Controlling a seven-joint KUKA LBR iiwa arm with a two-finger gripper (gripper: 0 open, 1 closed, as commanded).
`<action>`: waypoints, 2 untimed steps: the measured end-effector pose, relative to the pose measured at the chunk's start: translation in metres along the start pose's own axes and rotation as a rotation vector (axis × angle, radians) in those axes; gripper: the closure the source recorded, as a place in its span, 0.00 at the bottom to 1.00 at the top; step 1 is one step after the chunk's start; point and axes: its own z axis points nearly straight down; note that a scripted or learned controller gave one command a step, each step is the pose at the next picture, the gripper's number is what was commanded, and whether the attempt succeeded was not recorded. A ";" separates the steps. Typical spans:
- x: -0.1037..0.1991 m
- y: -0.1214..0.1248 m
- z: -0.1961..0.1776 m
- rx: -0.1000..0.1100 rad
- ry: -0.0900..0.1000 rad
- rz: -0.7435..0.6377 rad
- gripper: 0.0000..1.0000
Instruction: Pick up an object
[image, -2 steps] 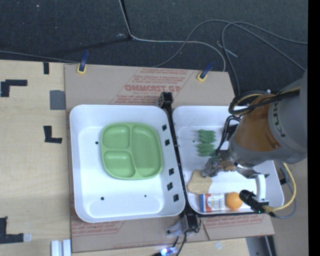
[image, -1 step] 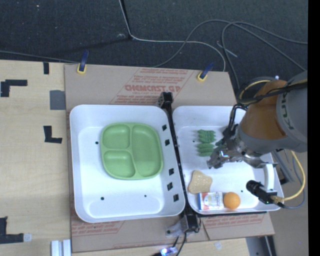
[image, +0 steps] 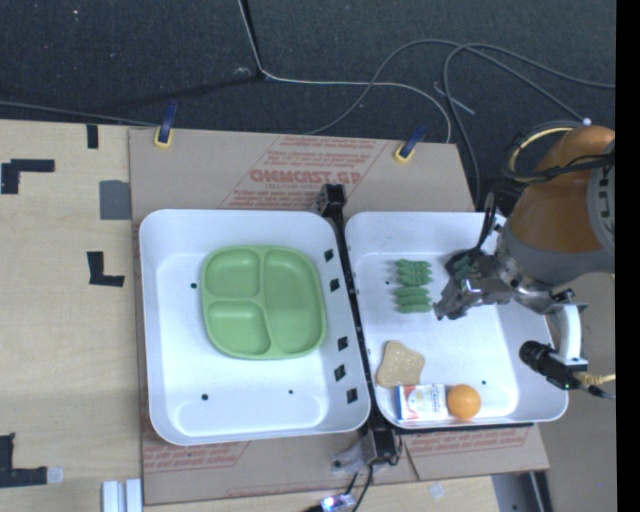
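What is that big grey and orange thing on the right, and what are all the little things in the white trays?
That is a robot arm. A computer program moves it. The camera hangs above the bench and looks down at a slant, and the arm reaches in from the right side of the picture.

At the end of the arm is its gripper, a hand with two fingers. It hovers over the right bin, right next to some green pea pods.

In that bin there are also a tan slice of toast, a small carton and an orange ball beside it.

The left bin holds a green plate with three sections.

The robot's job is to pick something up. I see nothing between its fingers.
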 end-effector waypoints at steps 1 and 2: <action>0.000 0.000 -0.010 0.004 0.001 0.000 1.00; 0.053 0.031 -0.018 0.003 0.003 -0.006 1.00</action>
